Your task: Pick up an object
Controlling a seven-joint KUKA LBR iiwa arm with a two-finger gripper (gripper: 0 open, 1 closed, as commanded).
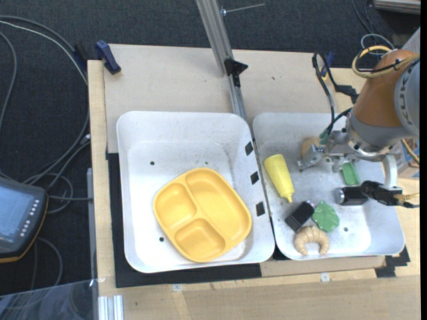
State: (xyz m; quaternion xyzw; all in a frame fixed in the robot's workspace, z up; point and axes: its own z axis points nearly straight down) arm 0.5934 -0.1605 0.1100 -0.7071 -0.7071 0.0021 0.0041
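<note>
Grey arm (383,105): reaches in from the right of the camera view, orange band above the wrist, bent down over the right bin (280,129).
Tool (327,157): low over the back half of the right bin; whether it is released or clenched cannot be told, and nothing can be seen held in it.
Tan object (309,145): just beside the tool on its left; contact cannot be made out.
Green piece (349,173): on the bin floor just under the wrist.
Yellow bottle (279,175): lying near the bin's left wall, cap toward the front.
Black block (299,215): in front of the bottle, touching the green leaf (325,217).
Croissant (313,240): at the front wall, just in front of block and leaf.
Left bin (133,139): holds a yellow divided tray (202,213).
Surface (167,79): pale board carrying both bins.
</note>
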